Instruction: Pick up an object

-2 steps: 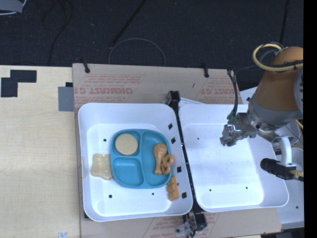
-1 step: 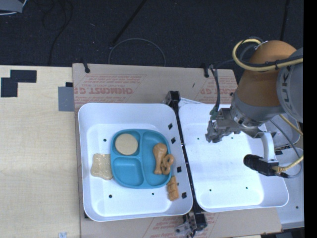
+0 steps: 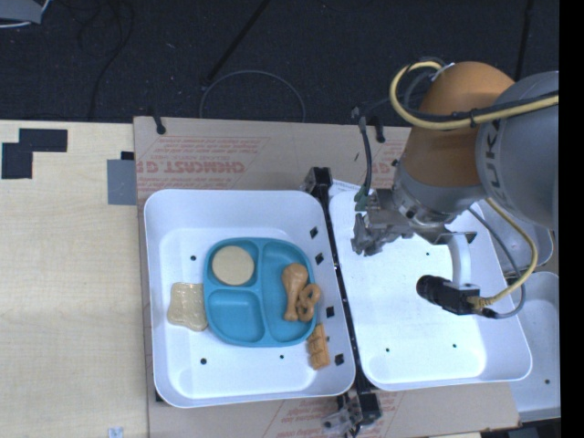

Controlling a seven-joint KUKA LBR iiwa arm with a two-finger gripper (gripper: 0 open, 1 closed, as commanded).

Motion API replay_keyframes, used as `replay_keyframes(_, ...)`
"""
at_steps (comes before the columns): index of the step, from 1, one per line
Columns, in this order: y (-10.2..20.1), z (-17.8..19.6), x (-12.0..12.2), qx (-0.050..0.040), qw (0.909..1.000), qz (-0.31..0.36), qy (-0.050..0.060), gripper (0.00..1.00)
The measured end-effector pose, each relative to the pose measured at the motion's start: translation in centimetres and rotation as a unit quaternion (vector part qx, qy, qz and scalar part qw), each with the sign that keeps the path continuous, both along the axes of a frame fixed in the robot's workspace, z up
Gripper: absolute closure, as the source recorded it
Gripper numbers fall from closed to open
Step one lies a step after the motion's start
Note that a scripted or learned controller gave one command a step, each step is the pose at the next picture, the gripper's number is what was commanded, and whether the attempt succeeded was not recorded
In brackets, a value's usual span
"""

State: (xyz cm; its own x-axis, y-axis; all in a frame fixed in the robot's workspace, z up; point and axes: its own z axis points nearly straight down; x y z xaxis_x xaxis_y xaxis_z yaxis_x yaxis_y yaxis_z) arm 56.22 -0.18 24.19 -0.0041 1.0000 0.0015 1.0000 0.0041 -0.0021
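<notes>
Camera view: two shallow white bins sit side by side on the counter (image 3: 73,245), on a sheet of brown cardboard (image 3: 228,158). The left bin (image 3: 173,213) holds a blue divided plate (image 3: 246,318) near its middle. A round pale cookie (image 3: 232,265) lies in the plate's upper left compartment, and a tan bone-shaped treat (image 3: 295,287) with a pretzel-like piece (image 3: 309,301) touching it lies in the right compartment. A pale slice of toast (image 3: 188,306) rests on the bin floor just beside the plate's left edge, touching it. A small brown ridged snack (image 3: 318,347) lies on the bin floor at the plate's lower right corner.

The grey arm (image 3: 511,144) with its orange band reaches in over the right bin (image 3: 429,354), and the gripper (image 3: 368,235) hangs over that bin's upper left part, close to the divider between the bins. Nothing sits between its fingers; whether they are spread or closed I cannot tell
</notes>
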Motion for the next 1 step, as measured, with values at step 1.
replay_keyframes(1,5.00,-1.38,1.34,-0.0007,1.0000,0.000,0.001,1.00)
